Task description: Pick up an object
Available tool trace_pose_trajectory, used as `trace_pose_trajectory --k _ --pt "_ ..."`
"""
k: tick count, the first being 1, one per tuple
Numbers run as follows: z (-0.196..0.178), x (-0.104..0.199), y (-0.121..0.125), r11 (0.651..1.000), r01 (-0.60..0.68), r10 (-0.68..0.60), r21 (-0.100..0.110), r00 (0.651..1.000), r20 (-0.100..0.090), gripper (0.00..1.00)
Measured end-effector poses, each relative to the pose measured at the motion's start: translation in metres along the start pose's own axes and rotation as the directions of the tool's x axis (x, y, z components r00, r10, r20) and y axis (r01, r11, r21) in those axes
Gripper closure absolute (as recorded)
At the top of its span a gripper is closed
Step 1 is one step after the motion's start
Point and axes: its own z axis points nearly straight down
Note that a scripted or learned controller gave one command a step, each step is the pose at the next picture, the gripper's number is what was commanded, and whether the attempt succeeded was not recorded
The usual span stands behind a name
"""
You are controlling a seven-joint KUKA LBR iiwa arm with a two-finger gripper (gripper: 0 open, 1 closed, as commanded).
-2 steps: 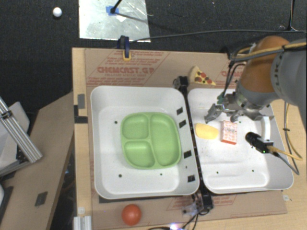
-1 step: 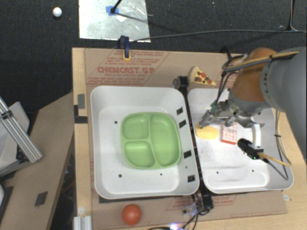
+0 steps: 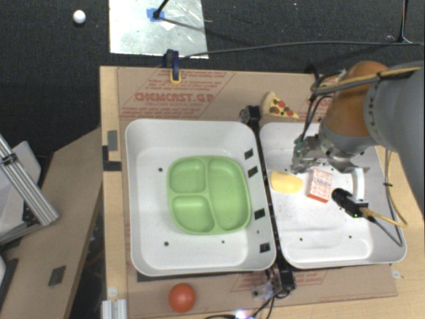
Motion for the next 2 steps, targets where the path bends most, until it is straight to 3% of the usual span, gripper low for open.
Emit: trace_pose_trajectory --k 2 --pt "-0.091 0.001 -0.005 1.0 0.001 -0.001 0.006 1.0 -0.002 1.0"
